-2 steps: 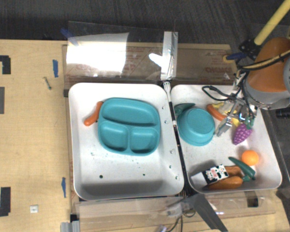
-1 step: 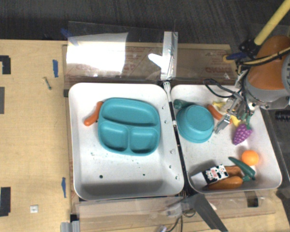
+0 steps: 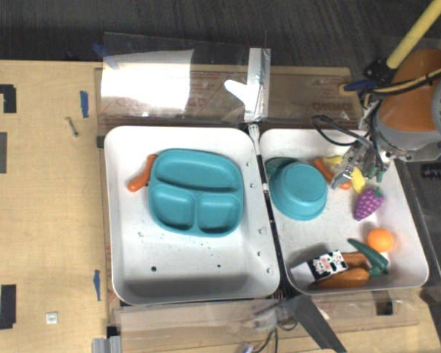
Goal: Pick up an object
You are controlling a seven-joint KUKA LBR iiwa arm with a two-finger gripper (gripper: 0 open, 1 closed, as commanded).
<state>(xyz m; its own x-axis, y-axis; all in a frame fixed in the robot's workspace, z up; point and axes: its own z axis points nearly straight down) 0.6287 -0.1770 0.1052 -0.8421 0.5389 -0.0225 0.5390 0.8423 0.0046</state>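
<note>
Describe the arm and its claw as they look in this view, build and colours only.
The arm is grey with a broad orange band above the wrist. Black cables run along it, and a yellow rod slants up past it. The claw is a small grey metal piece with thin fingers, yellow showing near it.

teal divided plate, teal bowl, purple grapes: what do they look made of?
Divided plate: likely moulded plastic, matte to satin; uniform teal, rounded compartment edges, only soft highlights.
Bowl: probably the same plastic; same flat teal, thick rounded rim.
Grapes: look like toy plastic or rubber; one bumpy purple lump with a dull sheen. Which of the two I cannot tell at this resolution.
</note>
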